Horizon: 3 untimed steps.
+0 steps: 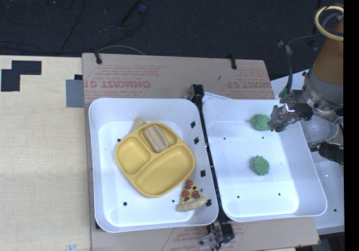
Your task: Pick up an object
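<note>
In the right bin (291, 202) lie two green toy pieces. A smooth green one (259, 122) rests near the back, and a bumpy green one (259, 165) sits near the middle. My gripper (279, 122) hangs at the right side of this bin, just right of the smooth green piece and close to it. Nothing shows between its tips. The grey arm with its orange band (330, 48) comes in from the right.
The left bin (104, 199) bears a yellow divided plate (155, 160) with a toy hot dog (156, 138) in one compartment. A toy pizza slice (191, 197) lies at that bin's front right corner. A black divider (204, 149) runs between the bins.
</note>
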{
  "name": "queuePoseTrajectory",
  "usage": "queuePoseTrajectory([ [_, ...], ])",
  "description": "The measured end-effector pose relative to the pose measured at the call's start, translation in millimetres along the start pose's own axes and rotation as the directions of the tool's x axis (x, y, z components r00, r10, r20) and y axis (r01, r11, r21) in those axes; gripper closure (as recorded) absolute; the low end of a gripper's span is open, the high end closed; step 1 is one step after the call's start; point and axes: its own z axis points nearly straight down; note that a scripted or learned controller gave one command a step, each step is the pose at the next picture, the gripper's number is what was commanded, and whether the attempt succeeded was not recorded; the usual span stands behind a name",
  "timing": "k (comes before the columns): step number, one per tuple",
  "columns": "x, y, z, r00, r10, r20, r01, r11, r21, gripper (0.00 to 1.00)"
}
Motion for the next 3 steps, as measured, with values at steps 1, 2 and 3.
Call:
queuePoseTrajectory([
  [1,51,6,19,1.000,-0.003,-0.003,0.003,1.000,0.006,1.00],
  [2,100,23,18,1.000,-0.003,-0.002,0.003,1.000,0.004,1.00],
  [3,142,34,24,1.000,-0.003,-0.001,0.003,1.000,0.004,1.00],
])
